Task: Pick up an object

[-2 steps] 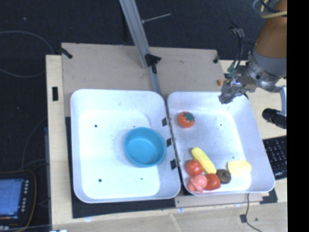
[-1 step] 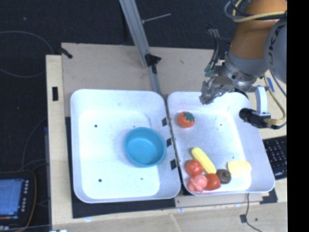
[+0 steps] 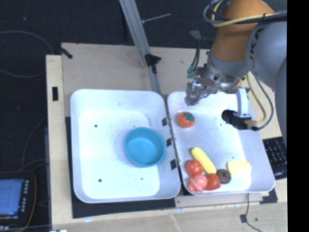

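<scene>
Dark floor all around, with a pale wooden bench (image 3: 111,66) in the middle carrying two shallow white bins side by side. Right bin (image 3: 251,144) is where the action is: a small orange-red tomato-looking toy with a green top (image 3: 186,119) sits near its far left corner, on its own, well apart from the rest. The gripper (image 3: 193,96) hangs just beyond it, over the bin's far left edge, close to the tomato toy but not touching it as far as I can see. Fingers point down and nothing sits between them; whether they're spread or closed I honestly can't tell from this angle.

Along the near edge of that bin there's a cluster: a yellow banana (image 3: 203,160), a red tomato (image 3: 194,167) touching it, a pink piece (image 3: 196,183), another red ball (image 3: 213,181), a small brown ring-shaped thing (image 3: 224,176) and a pale yellow block (image 3: 239,168) to the right.

Left bin (image 3: 96,105) holds a blue bowl (image 3: 144,146), upright, toward its right side.

A grey metal pole (image 3: 137,33) slants up from between the bins at the far side. The arm's orange band (image 3: 236,28) shows at the far right.
</scene>
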`<state>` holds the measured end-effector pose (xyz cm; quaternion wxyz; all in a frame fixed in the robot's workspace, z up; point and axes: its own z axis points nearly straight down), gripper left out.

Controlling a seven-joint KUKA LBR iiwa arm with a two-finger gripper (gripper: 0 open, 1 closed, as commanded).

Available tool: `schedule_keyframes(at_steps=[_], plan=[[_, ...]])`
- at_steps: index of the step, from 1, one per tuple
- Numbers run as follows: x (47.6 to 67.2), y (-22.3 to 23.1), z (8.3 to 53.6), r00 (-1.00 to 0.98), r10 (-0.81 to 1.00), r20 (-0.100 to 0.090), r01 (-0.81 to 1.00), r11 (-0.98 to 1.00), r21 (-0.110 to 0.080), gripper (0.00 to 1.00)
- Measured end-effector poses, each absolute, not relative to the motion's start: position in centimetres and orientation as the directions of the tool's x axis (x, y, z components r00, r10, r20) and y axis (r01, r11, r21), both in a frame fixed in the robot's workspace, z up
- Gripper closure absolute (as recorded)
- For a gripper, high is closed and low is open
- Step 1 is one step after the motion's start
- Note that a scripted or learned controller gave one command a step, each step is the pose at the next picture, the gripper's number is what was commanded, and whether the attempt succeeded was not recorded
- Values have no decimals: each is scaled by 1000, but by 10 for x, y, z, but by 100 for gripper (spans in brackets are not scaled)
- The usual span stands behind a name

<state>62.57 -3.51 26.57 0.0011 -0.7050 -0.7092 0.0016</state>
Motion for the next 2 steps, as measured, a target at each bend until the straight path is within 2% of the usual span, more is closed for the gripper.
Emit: schedule_keyframes(at_steps=[2], plan=[[639, 64, 236, -8, 1000, 0, 1000, 8, -5, 100]])
